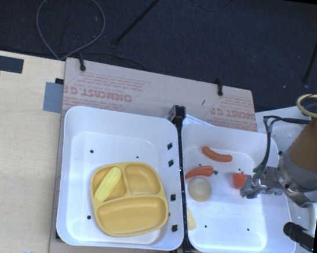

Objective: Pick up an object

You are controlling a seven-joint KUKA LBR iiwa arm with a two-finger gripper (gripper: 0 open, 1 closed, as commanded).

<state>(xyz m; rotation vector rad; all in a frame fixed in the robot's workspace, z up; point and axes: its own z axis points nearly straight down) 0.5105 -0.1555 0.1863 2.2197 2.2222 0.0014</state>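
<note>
The right white bin [236, 236] holds an orange sausage [217, 155], a red chili pepper [199, 172], a pale round ball [199, 189] and a small red-orange block [238, 180]. A bit of yellow [191, 220] peeks out at the bin's left wall. My gripper [249, 188] reaches in from the right and sits low in the bin, right beside the red-orange block. Nothing can be seen held between its parts.
The left white bin [81, 135] carries a yellow divided plate [130, 204] with a corn cob [107, 183] in its left section. A black divider [176, 172] runs between the bins. The arm's orange band [314, 145] looms over the right bin's edge.
</note>
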